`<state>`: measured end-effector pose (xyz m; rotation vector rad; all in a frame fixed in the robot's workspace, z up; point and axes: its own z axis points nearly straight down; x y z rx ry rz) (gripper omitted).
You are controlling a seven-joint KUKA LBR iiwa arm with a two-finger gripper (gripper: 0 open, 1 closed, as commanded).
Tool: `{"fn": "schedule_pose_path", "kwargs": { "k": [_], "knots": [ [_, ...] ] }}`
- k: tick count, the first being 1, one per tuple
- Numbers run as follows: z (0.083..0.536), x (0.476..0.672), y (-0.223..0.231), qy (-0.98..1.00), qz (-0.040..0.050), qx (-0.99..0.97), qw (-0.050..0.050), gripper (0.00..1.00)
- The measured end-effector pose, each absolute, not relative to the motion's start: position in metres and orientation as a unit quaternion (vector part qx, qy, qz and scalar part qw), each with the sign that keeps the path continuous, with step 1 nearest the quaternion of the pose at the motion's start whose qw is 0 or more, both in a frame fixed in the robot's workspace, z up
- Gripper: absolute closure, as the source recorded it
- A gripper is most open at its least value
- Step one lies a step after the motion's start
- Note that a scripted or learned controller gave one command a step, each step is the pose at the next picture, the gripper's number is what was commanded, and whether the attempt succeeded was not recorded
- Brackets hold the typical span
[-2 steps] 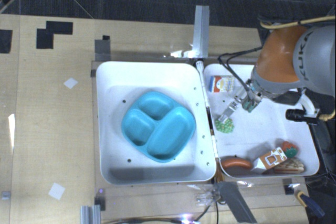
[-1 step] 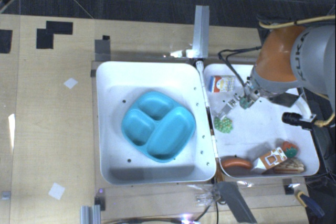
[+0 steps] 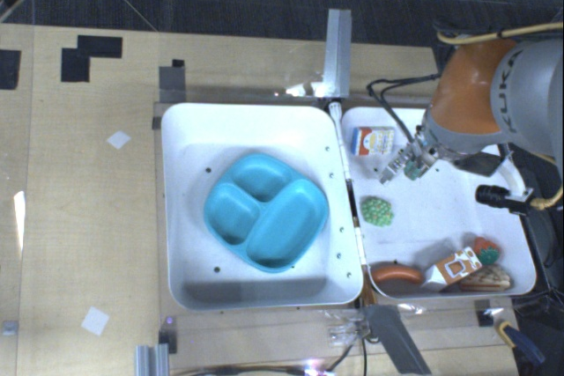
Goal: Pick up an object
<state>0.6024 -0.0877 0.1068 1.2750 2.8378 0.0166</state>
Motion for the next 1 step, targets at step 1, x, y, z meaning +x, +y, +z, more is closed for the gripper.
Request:
{"fn": "schedule_pose_path", "kwargs": {
  "k": [1],
  "knots": [
    [0.1901, 0.6044, -0.1004, 0.872, 0.0014, 0.489, 0.004, 1.00]
  ]
}}
